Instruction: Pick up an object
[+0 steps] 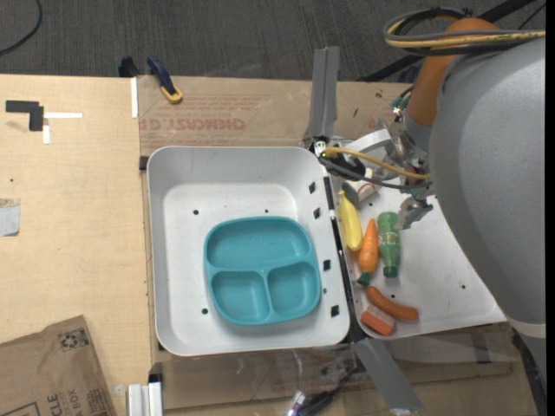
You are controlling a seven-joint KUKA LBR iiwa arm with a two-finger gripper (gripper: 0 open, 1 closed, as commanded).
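Note:
In the right bin [438,276] lie a yellow banana [349,222], an orange carrot [369,245] and a green bottle [388,246], side by side near the bin's left wall. Closer to the front are an orange sausage [393,306] and a small red piece [377,322]. My gripper [414,211] hangs low over the right bin, just up and to the right of the green bottle's cap. I see nothing in its grasp. The grey arm [494,172] hides the right half of that bin.
The left bin [160,232] holds a teal divided plate [260,269]. Yellow and black cables [368,165] run across the back of the right bin. A blue and yellow clamp [165,81] lies on the cardboard behind the bins. A brown paper bag [52,373] sits front left.

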